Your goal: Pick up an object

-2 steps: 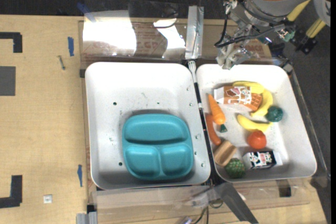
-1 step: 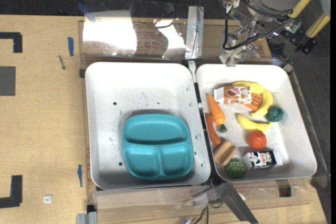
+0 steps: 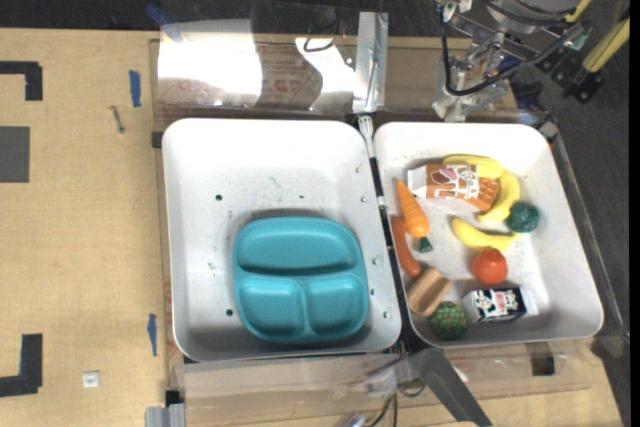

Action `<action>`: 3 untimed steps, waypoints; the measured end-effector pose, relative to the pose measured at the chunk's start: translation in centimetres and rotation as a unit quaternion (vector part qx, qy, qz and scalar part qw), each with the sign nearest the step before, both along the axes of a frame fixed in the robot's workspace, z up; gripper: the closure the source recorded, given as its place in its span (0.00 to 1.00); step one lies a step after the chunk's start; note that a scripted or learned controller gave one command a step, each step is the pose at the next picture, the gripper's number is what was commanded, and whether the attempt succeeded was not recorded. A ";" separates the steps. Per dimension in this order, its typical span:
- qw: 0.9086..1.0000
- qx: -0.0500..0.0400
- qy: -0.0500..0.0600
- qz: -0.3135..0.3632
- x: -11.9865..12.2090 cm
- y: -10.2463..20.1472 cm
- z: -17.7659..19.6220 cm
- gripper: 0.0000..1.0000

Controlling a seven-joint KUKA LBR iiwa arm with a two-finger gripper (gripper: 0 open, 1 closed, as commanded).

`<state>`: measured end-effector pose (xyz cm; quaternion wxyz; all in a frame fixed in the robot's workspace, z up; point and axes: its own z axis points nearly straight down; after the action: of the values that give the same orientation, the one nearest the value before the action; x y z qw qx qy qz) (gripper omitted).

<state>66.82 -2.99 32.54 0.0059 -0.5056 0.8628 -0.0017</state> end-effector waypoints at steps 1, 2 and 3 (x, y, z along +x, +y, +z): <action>0.994 0.000 0.005 0.110 -0.1 0.4 -5.8 1.00; 0.990 -0.001 -0.001 0.141 0.0 0.6 -1.7 1.00; 0.981 -0.001 0.003 0.195 0.0 0.0 -2.4 1.00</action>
<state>66.78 -3.02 30.17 0.0032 -0.6643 0.7474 -0.0005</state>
